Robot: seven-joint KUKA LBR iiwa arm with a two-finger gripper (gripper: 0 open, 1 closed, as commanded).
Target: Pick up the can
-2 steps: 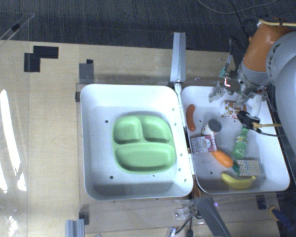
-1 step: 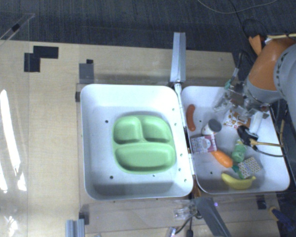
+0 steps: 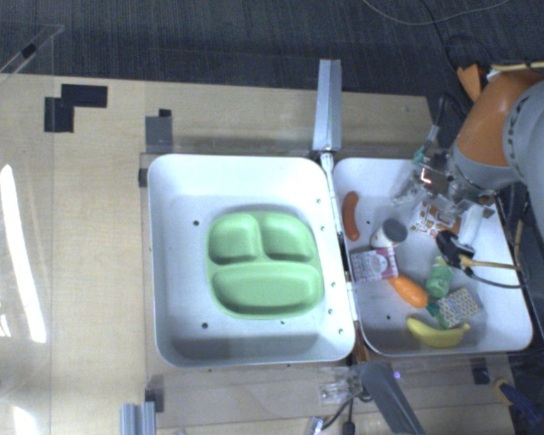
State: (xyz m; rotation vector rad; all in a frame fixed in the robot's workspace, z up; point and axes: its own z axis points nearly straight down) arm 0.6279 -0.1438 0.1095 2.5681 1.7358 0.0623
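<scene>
The can [image 3: 388, 234] is a small white cylinder with a grey top, standing upright in the right bin [image 3: 517, 333] near its left-centre. My gripper [image 3: 438, 208] hangs over the upper part of that bin, to the right of the can and slightly behind it, apart from it. A small red-brown patterned thing [image 3: 425, 219] lies right under the gripper. The grey arm with its orange band [image 3: 485, 125] comes in from the upper right.
Around the can lie an orange sausage [image 3: 351, 216], a pink-white packet [image 3: 374, 265], a carrot [image 3: 408, 290], a green item [image 3: 440, 279], a patterned packet [image 3: 459, 306] and a banana [image 3: 438, 333]. The left bin [image 3: 172, 243] holds a green divided tray [image 3: 263, 263].
</scene>
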